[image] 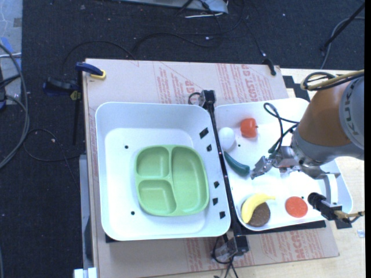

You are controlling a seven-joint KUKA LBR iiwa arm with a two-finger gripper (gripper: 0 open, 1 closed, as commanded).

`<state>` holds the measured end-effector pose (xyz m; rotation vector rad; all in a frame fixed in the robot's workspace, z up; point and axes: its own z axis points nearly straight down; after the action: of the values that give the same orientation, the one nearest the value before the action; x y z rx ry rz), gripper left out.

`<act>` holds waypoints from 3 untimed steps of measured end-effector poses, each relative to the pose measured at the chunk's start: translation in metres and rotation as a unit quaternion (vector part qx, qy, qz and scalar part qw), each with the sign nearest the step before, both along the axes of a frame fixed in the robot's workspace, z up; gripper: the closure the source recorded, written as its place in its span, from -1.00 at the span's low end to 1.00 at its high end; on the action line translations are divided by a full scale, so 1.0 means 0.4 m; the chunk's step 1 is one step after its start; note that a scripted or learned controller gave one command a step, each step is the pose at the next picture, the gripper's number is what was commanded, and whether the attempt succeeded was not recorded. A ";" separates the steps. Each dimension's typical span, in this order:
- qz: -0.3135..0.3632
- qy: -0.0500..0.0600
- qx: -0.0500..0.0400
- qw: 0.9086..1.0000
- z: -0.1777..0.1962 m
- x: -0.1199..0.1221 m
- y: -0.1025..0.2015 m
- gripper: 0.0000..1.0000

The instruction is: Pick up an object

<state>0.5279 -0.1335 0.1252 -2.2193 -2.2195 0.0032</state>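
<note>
Left white bin [110, 155]: holds a pale green plastic tray with three compartments [172, 179].
Right white bin [290, 108]: white ball [226, 135], teal curved piece [236, 163], red-orange block [248, 127], yellow banana [253, 204] against a brown disc [261, 215], red round piece [296, 207].
Gripper [259, 168]: low over the right bin, just right of the teal piece; fingers slightly spread, nothing between them.

- My pincer [259, 168] hovers over open white floor mid-bin
- Teal tool [236, 163] lies just beside it; banana [254, 205] and brown disc [260, 215] lie below
- Bin divider [217, 155] walls my way leftward
</note>
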 end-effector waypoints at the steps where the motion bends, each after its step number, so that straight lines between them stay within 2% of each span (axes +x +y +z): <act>1: 0.000 -0.003 -0.001 1.000 -0.077 0.002 -0.002 -1.00; 2: -0.001 -0.006 -0.002 1.000 -0.047 0.006 -0.005 1.00; 3: 0.000 -0.004 -0.001 1.000 0.083 -0.007 -0.027 1.00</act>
<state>0.5249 -0.1441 0.1585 -2.2245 -2.2234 -0.0032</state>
